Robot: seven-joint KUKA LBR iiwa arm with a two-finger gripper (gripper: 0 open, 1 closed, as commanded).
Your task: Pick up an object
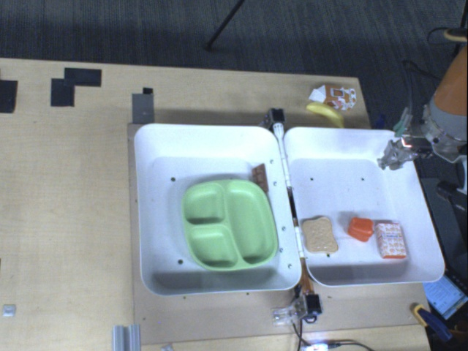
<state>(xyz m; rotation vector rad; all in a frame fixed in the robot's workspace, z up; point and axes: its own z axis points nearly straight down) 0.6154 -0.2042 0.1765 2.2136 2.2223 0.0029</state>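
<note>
The right bin (344,181) holds three things along its near side: a tan slice of bread (319,235), a small orange item (360,229) and a small carton with a red and white label (390,240). My gripper (395,153) hangs over the far right corner of that bin, well back from all three, and nothing shows between its fingers. The arm comes in from the right edge with its orange band (453,90) visible.
The left bin (157,189) carries a green divided plate (229,224) and a small brown item (259,174) by the dividing rim. Behind the bins on the bench lie a yellow banana (325,112) and a small packet (338,96). Black markers sit at the far left.
</note>
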